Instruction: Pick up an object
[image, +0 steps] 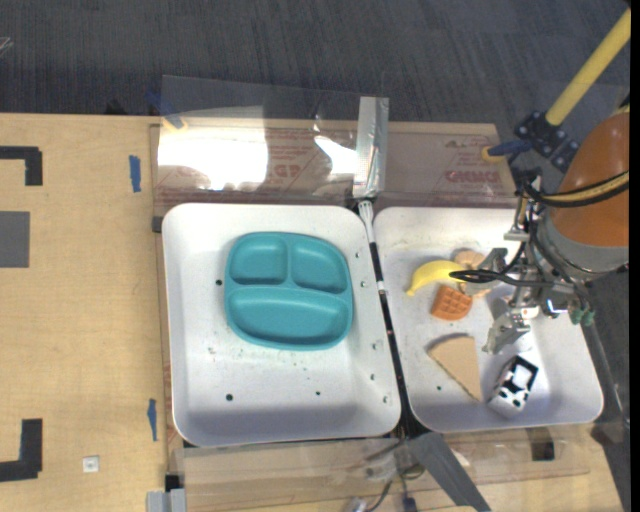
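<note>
The right bin (575, 400) holds a yellow banana (430, 275), an orange waffle-like piece (450, 303), a tan wedge-shaped slice (458, 362), a small tan piece (468, 260) at the back, and a black-and-white object (515, 383) near the front. My gripper (503, 325) hangs over the middle of this bin. It is just right of the waffle piece and just above the black-and-white object in the view. I cannot tell whether it touches anything.
The left bin (190, 390) carries a teal divided plate (290, 290). The ridge between the two bins (382, 310) runs close to the banana. The orange-banded arm (600, 190) covers the right bin's far right corner. A clear plastic sheet (270, 150) lies behind the bins.
</note>
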